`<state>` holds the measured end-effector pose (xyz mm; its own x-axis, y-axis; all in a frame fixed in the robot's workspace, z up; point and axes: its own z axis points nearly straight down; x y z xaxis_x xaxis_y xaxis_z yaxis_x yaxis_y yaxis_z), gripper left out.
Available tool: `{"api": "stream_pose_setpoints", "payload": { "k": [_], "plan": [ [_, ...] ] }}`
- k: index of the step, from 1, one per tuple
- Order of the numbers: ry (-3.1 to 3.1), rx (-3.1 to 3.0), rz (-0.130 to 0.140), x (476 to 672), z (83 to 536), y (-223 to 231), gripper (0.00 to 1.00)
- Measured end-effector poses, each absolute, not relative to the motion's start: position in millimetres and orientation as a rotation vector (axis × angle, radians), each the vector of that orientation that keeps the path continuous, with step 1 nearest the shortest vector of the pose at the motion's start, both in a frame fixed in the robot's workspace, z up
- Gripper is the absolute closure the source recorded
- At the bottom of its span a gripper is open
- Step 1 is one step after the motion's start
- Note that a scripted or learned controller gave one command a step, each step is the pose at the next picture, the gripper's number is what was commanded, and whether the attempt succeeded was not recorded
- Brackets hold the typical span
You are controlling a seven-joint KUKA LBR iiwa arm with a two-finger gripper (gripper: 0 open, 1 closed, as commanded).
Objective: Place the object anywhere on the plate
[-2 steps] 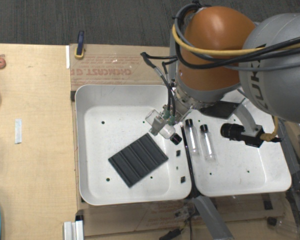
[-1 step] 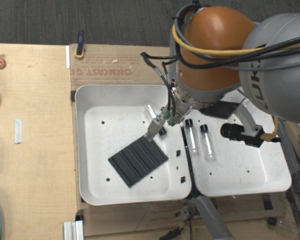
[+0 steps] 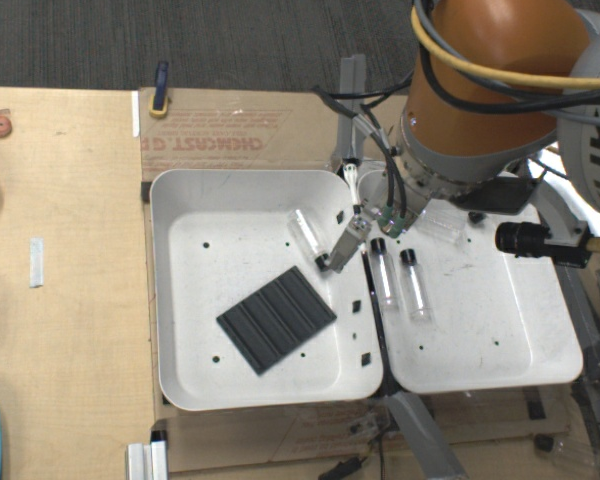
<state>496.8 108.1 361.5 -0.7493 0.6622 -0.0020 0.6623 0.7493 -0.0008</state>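
I can't tell how the jaws (image 3: 332, 258) stand, low by the clear tube (image 3: 303, 230) in the left bin (image 3: 180, 368); hitting the rim could roll it away from the dark ridged plate (image 3: 277, 319).

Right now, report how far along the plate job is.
Done: nothing yet; no object lies on the dark ribbed plate in the left bin. In hand: the gripper sits low beside a clear tube. Left: grasp an object and set it on the plate.

Two white bins (image 3: 170, 298) (image 3: 560, 308) sitting side by side, one dark ribbed plate (image 3: 277, 319) lying flat, three clear tubes (image 3: 302, 230) (image 3: 382, 271) (image 3: 414, 282) resting
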Motion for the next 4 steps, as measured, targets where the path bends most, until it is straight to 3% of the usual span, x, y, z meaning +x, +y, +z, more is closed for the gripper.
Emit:
{"api": "stream_pose_setpoints", "payload": {
  "k": [1,2,3,4],
  "plan": [
    [2.937,1.109,-0.006,498.0,370,108,1.00],
    [3.006,0.916,-0.003,524.3,283,149,1.00],
    [3.034,0.821,-0.003,477.7,247,173,1.00],
    [3.046,0.761,-0.001,479.0,314,145,1.00]
  ]
}}
